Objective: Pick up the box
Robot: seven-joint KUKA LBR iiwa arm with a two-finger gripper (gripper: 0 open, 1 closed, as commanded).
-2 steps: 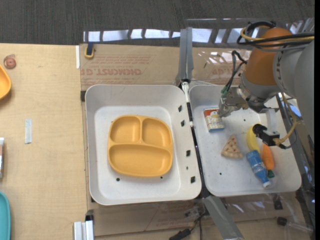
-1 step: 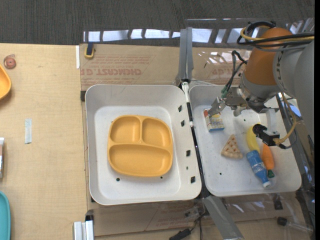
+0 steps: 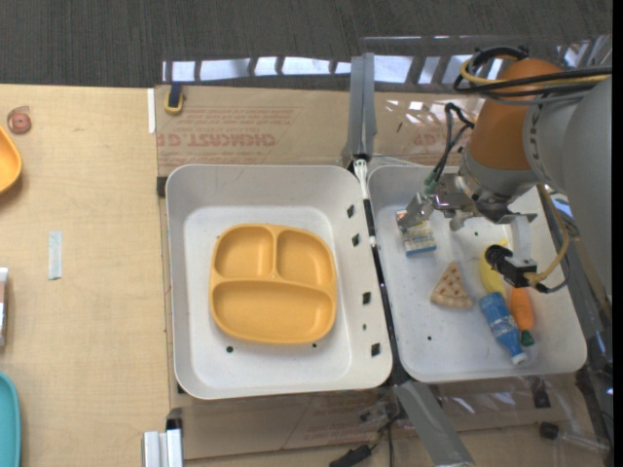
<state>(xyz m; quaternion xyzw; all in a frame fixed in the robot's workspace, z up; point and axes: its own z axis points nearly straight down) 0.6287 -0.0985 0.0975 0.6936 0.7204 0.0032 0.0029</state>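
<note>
The box (image 3: 421,243) is small, white with a blue side, and lies in the upper left part of the right bin (image 3: 409,348). My gripper (image 3: 419,218) reaches in from the right and sits directly over the box's far end, touching or nearly touching it. The gripper's metal parts cover the top of the box, and I cannot make out whether it has hold of it. The grey arm with its orange band (image 3: 506,125) rises behind, at the upper right.
In the right bin lie a pizza-slice toy (image 3: 451,287), a yellow item (image 3: 492,272), a blue bottle (image 3: 503,327) and an orange carrot (image 3: 523,309), all right of the box. A yellow divided plate (image 3: 274,283) rests in the left bin (image 3: 185,261).
</note>
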